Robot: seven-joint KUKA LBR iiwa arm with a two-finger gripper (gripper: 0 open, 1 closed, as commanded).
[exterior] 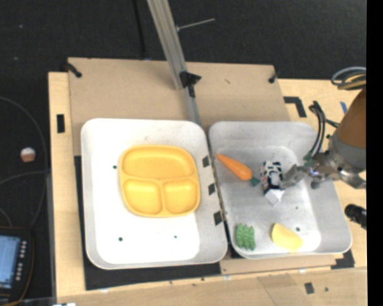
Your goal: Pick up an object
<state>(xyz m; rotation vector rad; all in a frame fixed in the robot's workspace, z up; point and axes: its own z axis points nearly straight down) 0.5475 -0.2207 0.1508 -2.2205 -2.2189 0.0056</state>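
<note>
The gripper point(293, 174) was in the right bin point(319, 234), touching a black-and-white toy point(272, 173) at the frame's centre right; whether its fingers were closed, I cannot tell.

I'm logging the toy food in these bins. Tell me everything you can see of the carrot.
The carrot is an orange toy, smooth and plastic-looking, with a small green stub at its lower-right end. It lies flat and slanted in the right bin, near that bin's left wall, pointed tip toward the upper left. Its green end lies close beside a black-and-white object; contact is unclear.
</note>
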